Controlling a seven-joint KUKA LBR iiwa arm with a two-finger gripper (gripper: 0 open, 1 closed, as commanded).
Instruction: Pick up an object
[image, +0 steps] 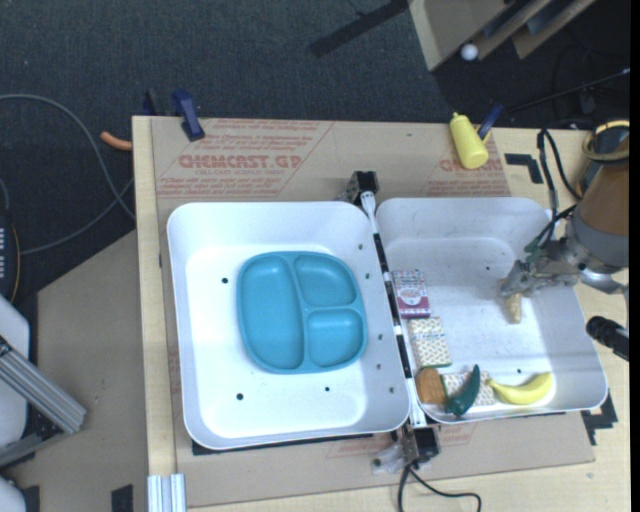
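Camera view, looking down at a slant on both bins. You see the gripper (515, 292) low over the middle of the right bin (470, 215), toward its right wall, with the arm's orange band (605, 205) above it. Whether it is released or clenched cannot be told: the fingertips are small and blurred against the bin floor, and nothing is visibly held.

The step in hand is judged to be the approach, with no object yet picked. The nearest candidates lie along the right bin's near edge and left wall. A banana (522, 389) rests at the near edge toward the right corner; its long axis runs roughly parallel to that edge, gently curved, with one end pointing to the near-right corner and the other to the left. Just beside it, at the near-left corner, sit a teal object (465, 395) and a brown object (431, 385). Small packets (412, 296) lie along the left wall.

For the banana, your next move calls for travel toward the near edge, a descent, and jaws set across the fruit's short width. The left bin (200, 260) carries a blue divided tray (300, 310), well apart from the gripper.
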